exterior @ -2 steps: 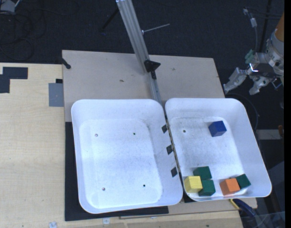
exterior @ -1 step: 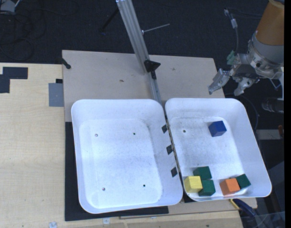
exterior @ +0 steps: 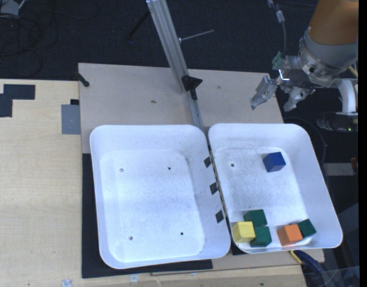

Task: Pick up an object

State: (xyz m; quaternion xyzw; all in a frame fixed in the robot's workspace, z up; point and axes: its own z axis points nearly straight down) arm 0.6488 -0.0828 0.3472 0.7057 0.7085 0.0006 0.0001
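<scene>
The right bin holds several small blocks. A blue cube lies alone near the bin's far side. Along the near edge sit a yellow cube, two dark green blocks, an orange cube and a third green block. My gripper hangs above the bench beyond the right bin's far rim, high and well away from the blocks. Its two fingers are spread apart, open, with nothing between them.
The left bin sits beside the right one, with black clips on the shared rim. A slanted aluminium bar rises from behind the bins' junction. Cables hang by the arm at the right.
</scene>
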